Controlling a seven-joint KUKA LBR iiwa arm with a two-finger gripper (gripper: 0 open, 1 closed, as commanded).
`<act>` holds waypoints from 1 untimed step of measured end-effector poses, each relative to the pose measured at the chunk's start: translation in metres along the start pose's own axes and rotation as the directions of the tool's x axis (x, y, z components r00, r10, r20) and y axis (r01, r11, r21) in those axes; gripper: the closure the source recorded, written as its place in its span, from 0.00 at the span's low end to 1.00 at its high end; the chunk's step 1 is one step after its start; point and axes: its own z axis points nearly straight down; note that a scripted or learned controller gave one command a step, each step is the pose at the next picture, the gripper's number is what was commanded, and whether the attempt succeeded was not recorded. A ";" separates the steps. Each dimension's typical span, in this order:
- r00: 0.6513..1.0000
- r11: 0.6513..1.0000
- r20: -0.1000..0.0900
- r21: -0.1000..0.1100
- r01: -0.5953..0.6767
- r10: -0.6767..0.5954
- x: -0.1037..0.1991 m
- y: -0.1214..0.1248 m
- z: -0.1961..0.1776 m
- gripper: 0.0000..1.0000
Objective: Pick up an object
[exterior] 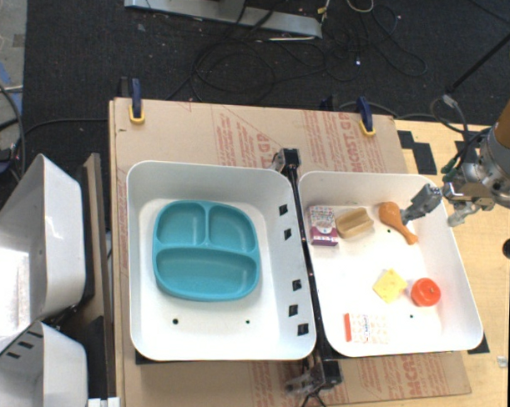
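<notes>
Camera view: the pincer (441, 205) spread wide, holding nothing, above the right bin (453, 264); card (365, 327) print unreadable.

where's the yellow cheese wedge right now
The yellow cheese wedge lies in the right bin, toward its front right, just left of the orange round toy and above the white card.

A robotics lab or test bench: two white bins (302, 242) sit on a cardboard sheet (241, 131) clamped down at the top of the frame, with loose black cables (244, 48) trailing over dark carpet at the upper edge.
</notes>
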 end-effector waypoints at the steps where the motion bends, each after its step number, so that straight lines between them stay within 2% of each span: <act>1: 1.000 1.000 0.003 -0.012 0.003 -0.003 0.000 0.002 -0.007 0.00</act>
